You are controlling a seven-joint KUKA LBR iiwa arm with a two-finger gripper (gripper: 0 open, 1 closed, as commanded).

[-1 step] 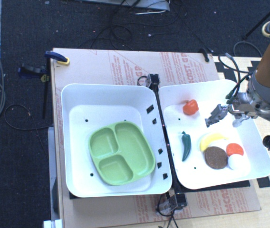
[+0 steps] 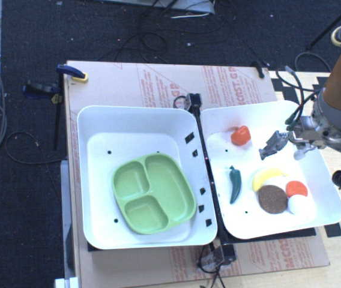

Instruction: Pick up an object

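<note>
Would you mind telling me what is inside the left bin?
The left bin holds a green divided tray with three compartments, nothing in them. Whatever bin floor lies beneath the tray is covered.

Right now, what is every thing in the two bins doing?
Green tray: flat in the left bin, compartments bare.
Red pepper: loose in the right bin, untouched.
Green chili: lying flat, apart from the rest.
Banana: touching the brown disc.
Tomato: beside the white egg.
End effector: above the right bin, holding nothing.
</note>
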